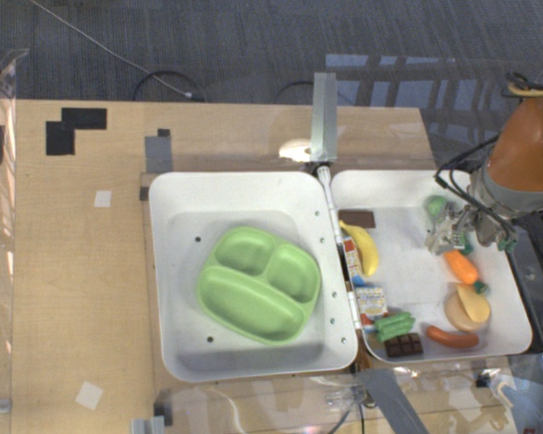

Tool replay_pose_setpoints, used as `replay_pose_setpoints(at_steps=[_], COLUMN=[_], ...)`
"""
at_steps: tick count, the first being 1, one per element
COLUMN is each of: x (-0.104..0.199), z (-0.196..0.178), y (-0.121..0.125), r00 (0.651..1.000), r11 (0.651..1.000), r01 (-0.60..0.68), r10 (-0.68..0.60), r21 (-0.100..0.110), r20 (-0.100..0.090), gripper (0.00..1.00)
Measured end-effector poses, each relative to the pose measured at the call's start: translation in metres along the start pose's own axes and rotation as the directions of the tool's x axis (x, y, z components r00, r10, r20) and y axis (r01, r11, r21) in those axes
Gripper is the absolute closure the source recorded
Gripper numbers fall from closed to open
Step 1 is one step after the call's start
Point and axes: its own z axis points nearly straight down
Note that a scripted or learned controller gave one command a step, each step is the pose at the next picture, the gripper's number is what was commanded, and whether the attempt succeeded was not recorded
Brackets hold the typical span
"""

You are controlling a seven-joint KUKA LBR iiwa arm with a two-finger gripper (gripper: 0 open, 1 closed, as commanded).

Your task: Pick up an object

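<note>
Gripper [448, 232] hangs low over the right bin [404, 194], just left of the carrot [462, 267], which lies on the bin floor; can't tell its grip state, too blurred. Left of the carrot along the bin's left wall: banana [366, 248], green block [393, 325] and chocolate bar [403, 345]. Sausage [451, 338] lies below the carrot; green divided plate [259, 283] sits in the left bin [178, 348].

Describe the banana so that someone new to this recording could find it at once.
Start at the right-hand shallow white bin, the one holding the toy food. Follow its left wall, beside the divider between the two bins, to the curved yellow plastic banana, lying lengthwise just below a small dark brown rectangular block. It is the only yellow, crescent-shaped piece.
</note>
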Motion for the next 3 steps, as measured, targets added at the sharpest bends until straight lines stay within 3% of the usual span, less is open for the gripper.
replay_pose_setpoints(at_steps=[1,2,3], x=[0.0,-0.003,-0.003], z=[0.001,-0.013,-0.013], y=[0.0,0.001,0.001], r00=[1.0,1.0,1.0], r11=[1.0,1.0,1.0], r01=[0.001,0.003,0.004], r10=[-0.001,-0.003,-0.004], r21=[0.0,0.001,0.001], r20=[-0.001,0.01,0.009], gripper=[0.0,1.0,0.0])
